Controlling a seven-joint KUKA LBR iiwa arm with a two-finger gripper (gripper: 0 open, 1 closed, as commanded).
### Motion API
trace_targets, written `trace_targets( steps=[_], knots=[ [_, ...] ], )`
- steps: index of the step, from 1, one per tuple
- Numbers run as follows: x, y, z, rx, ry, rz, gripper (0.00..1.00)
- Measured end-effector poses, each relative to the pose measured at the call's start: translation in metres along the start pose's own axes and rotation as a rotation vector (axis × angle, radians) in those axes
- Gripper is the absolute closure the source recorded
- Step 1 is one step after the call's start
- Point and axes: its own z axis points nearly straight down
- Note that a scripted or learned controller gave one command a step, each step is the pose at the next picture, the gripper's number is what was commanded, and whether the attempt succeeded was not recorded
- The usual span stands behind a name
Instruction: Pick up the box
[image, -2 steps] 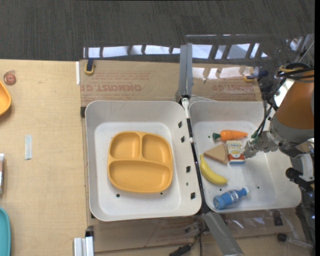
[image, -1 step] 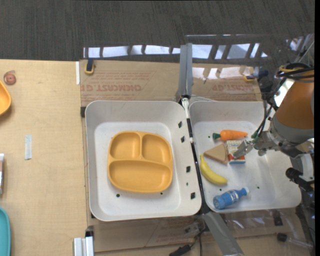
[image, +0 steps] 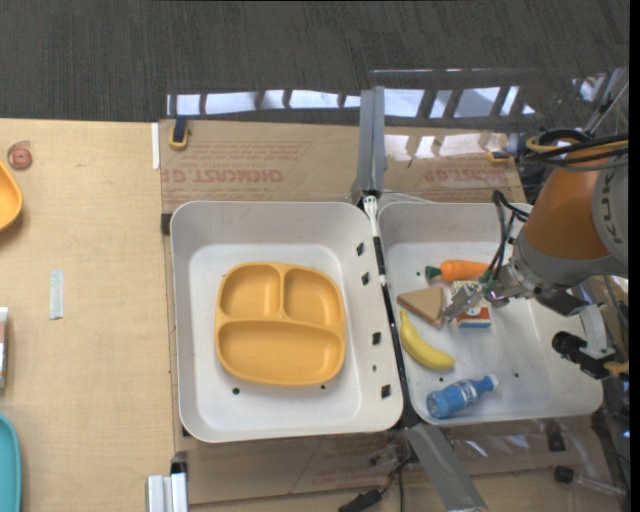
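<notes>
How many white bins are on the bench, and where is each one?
2. The left bin holds a yellow divided plate. The right bin holds the food items, and the tool is over it.

- Light is bright and even, falling from above.
- The white bins (image: 190, 300) look near overexposed, with little surface detail.
- Shadows are soft and short, under the yellow tray (image: 281, 325) and banana (image: 424, 343).
- Small items by the arm (image: 572, 225) are slightly blurred; the picture is grainy.
</notes>
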Motion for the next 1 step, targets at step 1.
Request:
trace_targets(
  steps=[1],
  knots=[
    [-0.0011, -0.0007, -0.0086, 0.0, 0.0, 0.003, 1.0]
  ],
)
